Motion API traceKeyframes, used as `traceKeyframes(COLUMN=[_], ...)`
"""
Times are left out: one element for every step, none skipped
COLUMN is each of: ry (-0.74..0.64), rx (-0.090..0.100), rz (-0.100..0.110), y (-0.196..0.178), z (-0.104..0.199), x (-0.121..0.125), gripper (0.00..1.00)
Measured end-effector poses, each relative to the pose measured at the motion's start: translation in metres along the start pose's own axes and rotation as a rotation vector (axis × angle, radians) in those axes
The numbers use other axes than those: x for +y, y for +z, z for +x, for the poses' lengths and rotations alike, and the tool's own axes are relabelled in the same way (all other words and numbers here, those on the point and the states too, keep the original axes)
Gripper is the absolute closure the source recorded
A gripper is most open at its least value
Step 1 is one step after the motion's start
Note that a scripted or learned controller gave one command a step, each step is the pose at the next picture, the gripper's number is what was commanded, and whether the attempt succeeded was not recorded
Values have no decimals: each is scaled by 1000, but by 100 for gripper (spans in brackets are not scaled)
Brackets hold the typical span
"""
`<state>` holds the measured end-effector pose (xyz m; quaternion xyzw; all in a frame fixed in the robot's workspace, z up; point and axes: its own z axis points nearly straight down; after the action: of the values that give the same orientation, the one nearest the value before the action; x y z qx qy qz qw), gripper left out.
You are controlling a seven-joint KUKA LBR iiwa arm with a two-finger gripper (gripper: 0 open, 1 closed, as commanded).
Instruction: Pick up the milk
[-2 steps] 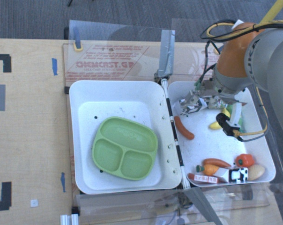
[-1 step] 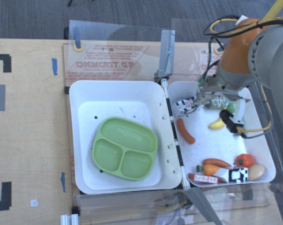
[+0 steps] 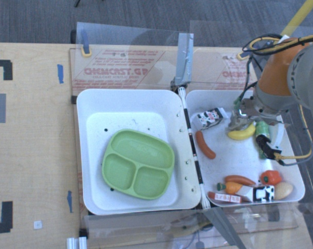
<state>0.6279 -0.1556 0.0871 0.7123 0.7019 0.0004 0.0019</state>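
Milk [image 3: 209, 118], a small cow-patterned carton, lies on its side in the right bin [image 3: 296, 191], just left of the claw [image 3: 241, 119] and apart from it. Whether the claw is spread or pressed together, I cannot tell. Likely light, stiff and somewhat slick; pinching across its narrow flat sides looks safest.

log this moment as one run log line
task: pick up milk | gripper: over right bin, above banana | milk carton: lying left of gripper, not held | left bin: green plate | status: no grasp yet
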Motion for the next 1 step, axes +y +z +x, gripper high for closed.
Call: traceKeyframes(ry=[409], rx=[4], rz=[1], y=[-1], z=[52], x=[-48], gripper=[100])
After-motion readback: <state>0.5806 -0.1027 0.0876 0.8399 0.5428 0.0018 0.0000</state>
